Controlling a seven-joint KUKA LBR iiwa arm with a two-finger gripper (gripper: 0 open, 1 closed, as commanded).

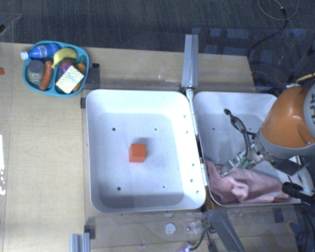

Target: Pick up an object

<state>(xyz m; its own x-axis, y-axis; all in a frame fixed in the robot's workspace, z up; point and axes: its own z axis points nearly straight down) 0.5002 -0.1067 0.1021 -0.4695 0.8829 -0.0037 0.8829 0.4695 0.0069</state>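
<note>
Light wooden bench (37, 167) carries two shallow white plastic bins side by side, touching along a shared edge. Left bin (105, 193) holds one small orange cube (138, 153), sitting flat near the middle of the floor, slightly left of centre, apart from every wall. Right bin (215, 114) holds a crumpled pink cloth (241, 185) bunched along the near wall, spreading from the near-left corner toward the right. Grey arm with the orange band (289, 122) comes in from the right over the right bin. Two-finger gripper (240, 161) sits low at the cloth's upper edge, touching or just above the fabric; cannot tell whether the jaws are released or clenched, and no fabric visibly between them. Blue plastic tray of toy food (55, 68) sits on the bench at far left, well apart from both bins.
</note>
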